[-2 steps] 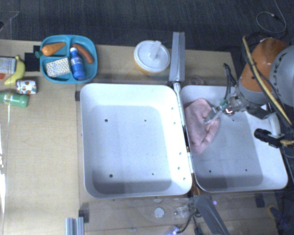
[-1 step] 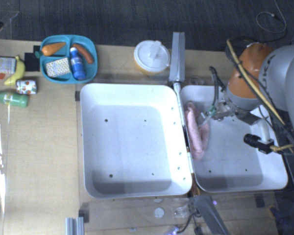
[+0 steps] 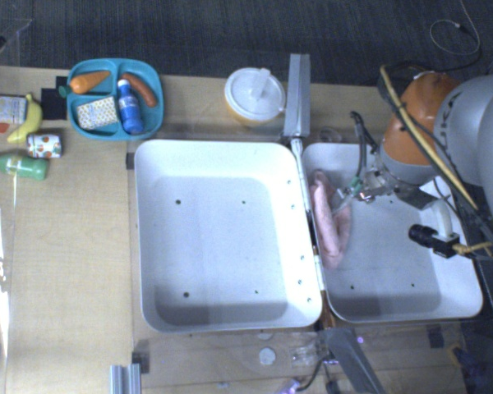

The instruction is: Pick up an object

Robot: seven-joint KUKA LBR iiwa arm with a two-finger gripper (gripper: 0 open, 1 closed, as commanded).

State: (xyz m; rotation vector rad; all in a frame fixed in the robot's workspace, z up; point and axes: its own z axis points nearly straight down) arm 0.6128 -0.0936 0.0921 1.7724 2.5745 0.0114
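A limp pink object lies along the left wall of the right bin, running from the back toward the middle. My gripper hangs low over the back part of this bin, at the pink object's right side. A fold of the pink object rises toward the gripper tip and seems to touch it. The grey arm with its orange band comes in from the right above the bin.
The left bin stands next to the right one, across a thin divider. Behind it are a white lidded cup and a blue tray of toy food. A banana, a can and a green bottle lie at the bench's left. Cables and a black connector hang over the right bin.
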